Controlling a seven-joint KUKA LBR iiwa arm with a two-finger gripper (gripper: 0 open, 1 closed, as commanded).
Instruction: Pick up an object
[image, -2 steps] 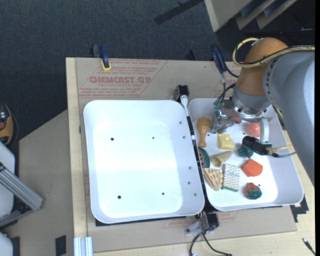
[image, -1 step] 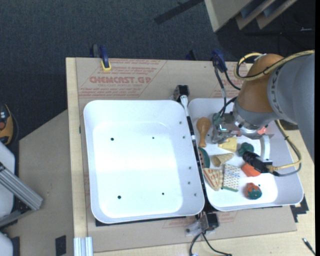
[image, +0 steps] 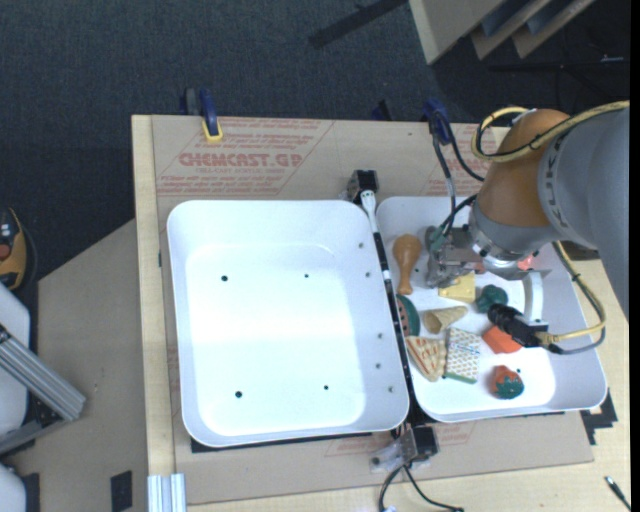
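Note:
The right bin (image: 575, 385) holds several small objects. A tan, pear-shaped piece (image: 406, 252) lies near its left wall. Close by sit a yellow wedge (image: 461, 289), a beige wedge (image: 444, 319), a waffle-patterned slice (image: 427, 353), a checkered cloth-like piece (image: 464, 352), a green lump (image: 491, 297), an orange piece (image: 501, 340) and an orange-and-teal ball (image: 507, 382). My gripper (image: 450, 262) hangs low over the bin's upper middle, between the tan piece and the yellow wedge. The arm's orange band (image: 520, 175) rises above it.
The left bin (image: 190, 300) is a wide white tray beside the right one. A dark teal object (image: 410, 316) lies at the divide between the bins. Black and yellow cables (image: 570, 335) cross the right bin's right side. Clamps (image: 208, 108) hold the bench's far edge.

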